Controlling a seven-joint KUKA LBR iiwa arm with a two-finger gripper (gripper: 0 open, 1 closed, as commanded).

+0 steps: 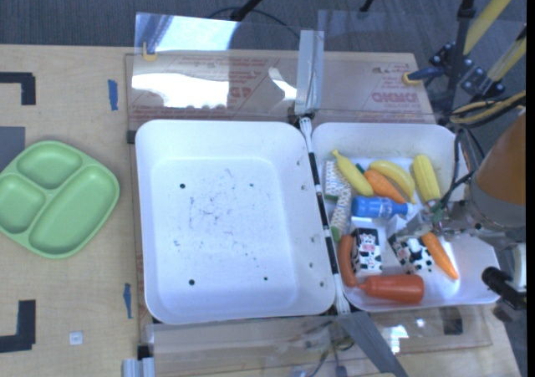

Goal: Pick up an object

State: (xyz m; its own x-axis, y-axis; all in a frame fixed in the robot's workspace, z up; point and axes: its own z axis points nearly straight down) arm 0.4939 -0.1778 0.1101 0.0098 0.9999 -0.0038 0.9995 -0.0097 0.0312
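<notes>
While the arm (506, 175) leans in from the right edge, its gripper (418, 237) hangs low over the right bin (468, 293), among the toys heaped there; whether it has hold of anything cannot be told, since the tip is lost in the clutter. Just beside it lie a carrot (440, 256) and a small black-and-white cow-patterned carton (366, 252), with a red sausage-shaped piece (393, 287) below them near the bin's front wall. Farther back sit a blue bottle (378, 207), a banana (353, 173), another carrot (383, 185) and a yellow corn cob (425, 177). Next to it is the left bin (221, 216), and a green divided plate (57, 198) rests on the surface (67, 300) well apart to the left.
</notes>
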